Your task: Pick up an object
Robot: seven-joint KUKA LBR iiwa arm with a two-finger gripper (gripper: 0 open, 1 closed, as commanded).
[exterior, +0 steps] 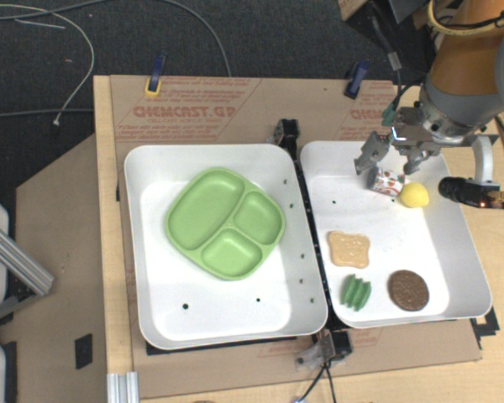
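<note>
Under pincer (392,159), half-hidden small object (388,183)

Two white bins (151,309) sit on brown cardboard (109,225) printed with red lettering; the left one bears a light green divided plate (225,222). In the right are a yellow ball (414,196), a tan cracker-like piece (349,248), a dark green item (355,292) and a brown disc (408,290). Blue clamps (156,74) grip the cardboard's far edge.

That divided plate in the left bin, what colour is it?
Light green all over; the divided plate shows plainly in the camera view.
</note>
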